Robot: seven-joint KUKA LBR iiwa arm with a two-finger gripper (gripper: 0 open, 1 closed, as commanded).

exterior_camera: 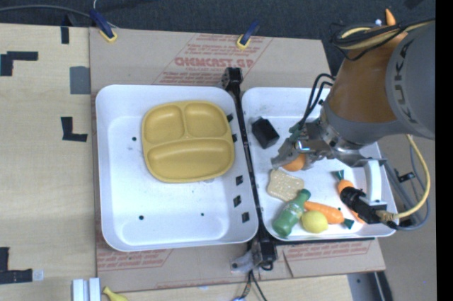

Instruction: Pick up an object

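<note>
Gripper [301, 153] hovering low in right bin [283, 100], fingers' spread impossible to tell. Small round orange fruit [295, 163] sitting just under fingertips, partly hidden, no clear long axis. Around it: black block [265, 132] at 10 o'clock, tan cracker [284, 184] at 7 o'clock, green bottle [289, 214] lying neck toward 1 o'clock, lemon [314, 222], carrot [325, 210] running 10-to-4. Left bin [117, 172] holding yellow divided plate [188, 139].

Single fixed camera above bench [42, 151], slanted downward (both bins [113, 172] visible).
</note>
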